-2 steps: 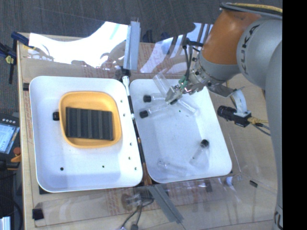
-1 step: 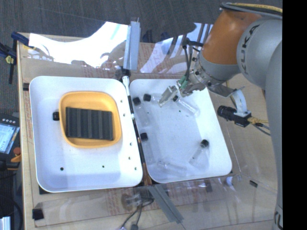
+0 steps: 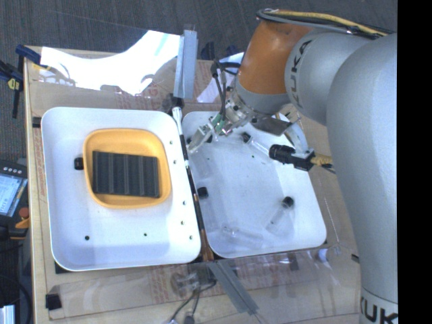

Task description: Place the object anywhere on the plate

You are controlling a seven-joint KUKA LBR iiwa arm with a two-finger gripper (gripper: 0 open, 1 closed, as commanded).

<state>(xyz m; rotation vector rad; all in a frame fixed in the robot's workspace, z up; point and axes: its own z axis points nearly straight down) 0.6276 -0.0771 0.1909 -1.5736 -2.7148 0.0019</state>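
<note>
Spanning the frame, bench: brown board (image 3: 40, 201) on dark ribbed floor, carrying two bins side by side.
Arm: grey, smooth, rounded, orange band above the wrist (image 3: 270, 52); it fills the right side and leans over the right bin's far left corner.
Left bin: white, shallow, rounded corners (image 3: 108, 241).
Right bin: white, shallow, glossy (image 3: 250, 194), with a small black piece (image 3: 287, 202) near its right wall.
Plate: yellow, rounded rectangle (image 3: 125, 144), in the left bin.
Object: dark ribbed rectangular block (image 3: 126, 174) lying flat on the plate, long axis left-right, ribs running front to back.
Gripper: (image 3: 202, 139) low by the wall between the bins; open or closed, I cannot tell.
</note>
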